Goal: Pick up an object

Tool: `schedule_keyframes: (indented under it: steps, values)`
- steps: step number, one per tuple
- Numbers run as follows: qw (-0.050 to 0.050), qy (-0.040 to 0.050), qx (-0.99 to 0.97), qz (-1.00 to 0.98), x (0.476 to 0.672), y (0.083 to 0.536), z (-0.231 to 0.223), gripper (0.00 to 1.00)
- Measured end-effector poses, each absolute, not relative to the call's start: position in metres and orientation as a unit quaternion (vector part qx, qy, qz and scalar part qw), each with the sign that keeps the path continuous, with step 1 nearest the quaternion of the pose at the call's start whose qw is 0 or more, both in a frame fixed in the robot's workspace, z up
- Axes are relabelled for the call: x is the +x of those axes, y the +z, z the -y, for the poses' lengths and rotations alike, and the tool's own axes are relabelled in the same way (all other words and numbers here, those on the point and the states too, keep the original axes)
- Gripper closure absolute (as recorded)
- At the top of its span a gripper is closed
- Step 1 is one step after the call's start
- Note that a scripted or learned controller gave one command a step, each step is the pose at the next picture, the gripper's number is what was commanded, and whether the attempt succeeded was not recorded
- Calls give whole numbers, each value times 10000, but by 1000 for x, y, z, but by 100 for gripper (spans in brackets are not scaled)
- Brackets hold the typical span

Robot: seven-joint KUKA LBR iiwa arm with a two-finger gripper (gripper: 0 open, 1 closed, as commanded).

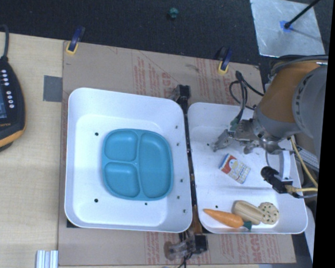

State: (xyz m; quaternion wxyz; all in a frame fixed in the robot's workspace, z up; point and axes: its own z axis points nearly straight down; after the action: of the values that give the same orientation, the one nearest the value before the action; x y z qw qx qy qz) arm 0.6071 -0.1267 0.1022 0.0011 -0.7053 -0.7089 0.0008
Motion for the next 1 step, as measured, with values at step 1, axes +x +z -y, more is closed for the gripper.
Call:
schedule_keyframes:
  steps: [1]
  values:
    - [14,18,-7055,7088,577,91,129,0]
